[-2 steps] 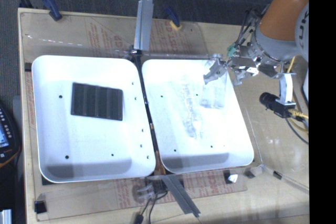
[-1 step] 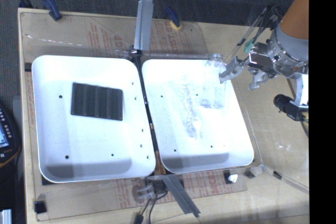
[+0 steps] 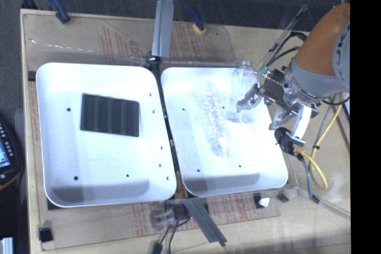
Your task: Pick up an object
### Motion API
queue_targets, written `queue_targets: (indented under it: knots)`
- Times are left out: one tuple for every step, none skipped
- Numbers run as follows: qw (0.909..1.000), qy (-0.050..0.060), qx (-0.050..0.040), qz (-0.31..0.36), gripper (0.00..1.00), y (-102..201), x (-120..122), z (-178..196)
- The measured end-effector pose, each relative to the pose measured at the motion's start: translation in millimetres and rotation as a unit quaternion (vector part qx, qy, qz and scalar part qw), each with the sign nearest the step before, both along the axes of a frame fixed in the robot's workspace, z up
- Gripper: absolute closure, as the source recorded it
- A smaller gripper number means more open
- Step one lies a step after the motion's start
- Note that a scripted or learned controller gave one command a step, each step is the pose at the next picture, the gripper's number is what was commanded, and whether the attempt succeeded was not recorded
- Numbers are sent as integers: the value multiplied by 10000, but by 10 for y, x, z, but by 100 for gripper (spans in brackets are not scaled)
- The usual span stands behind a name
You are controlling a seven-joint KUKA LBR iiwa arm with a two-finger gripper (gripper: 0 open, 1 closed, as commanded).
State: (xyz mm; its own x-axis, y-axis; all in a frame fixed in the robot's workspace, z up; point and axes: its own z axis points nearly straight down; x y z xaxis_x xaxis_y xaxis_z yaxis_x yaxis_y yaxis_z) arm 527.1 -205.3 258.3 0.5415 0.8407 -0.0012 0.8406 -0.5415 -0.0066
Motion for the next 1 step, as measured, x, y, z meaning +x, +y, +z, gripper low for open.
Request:
queue_targets:
  knots:
    - [9992,-16,1,395,0,47,-407,248]
